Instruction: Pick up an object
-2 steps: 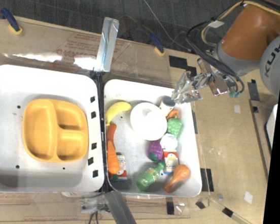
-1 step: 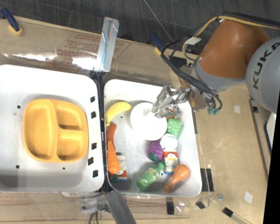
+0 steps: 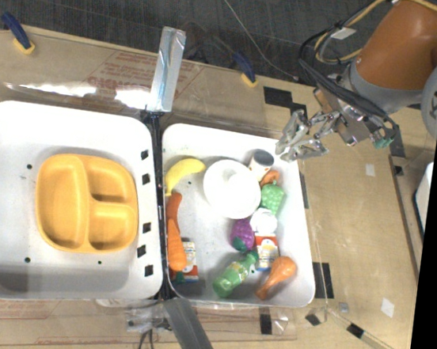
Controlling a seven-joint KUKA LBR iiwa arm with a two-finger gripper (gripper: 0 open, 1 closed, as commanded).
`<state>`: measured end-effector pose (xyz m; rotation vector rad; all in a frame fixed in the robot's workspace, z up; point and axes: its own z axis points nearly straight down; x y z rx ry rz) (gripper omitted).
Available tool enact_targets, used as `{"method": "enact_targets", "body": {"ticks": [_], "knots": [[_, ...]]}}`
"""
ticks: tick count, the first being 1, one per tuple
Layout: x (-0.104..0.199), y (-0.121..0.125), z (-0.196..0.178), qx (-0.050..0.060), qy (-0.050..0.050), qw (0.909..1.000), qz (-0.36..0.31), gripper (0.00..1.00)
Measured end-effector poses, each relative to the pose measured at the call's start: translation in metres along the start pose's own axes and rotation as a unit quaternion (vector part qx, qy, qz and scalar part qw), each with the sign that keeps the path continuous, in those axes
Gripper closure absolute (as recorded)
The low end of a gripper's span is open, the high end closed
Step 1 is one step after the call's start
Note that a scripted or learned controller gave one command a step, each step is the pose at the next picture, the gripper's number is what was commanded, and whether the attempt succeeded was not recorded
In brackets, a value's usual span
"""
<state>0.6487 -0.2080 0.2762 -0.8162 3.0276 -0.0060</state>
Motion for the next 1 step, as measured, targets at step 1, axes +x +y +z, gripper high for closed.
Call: {"method": "enact_targets", "body": {"ticks": [1], "knots": [[-0.0515, 0.0705, 0.0315, -0.003, 0.002, 0.9980, 0.063, 1.00]]}}
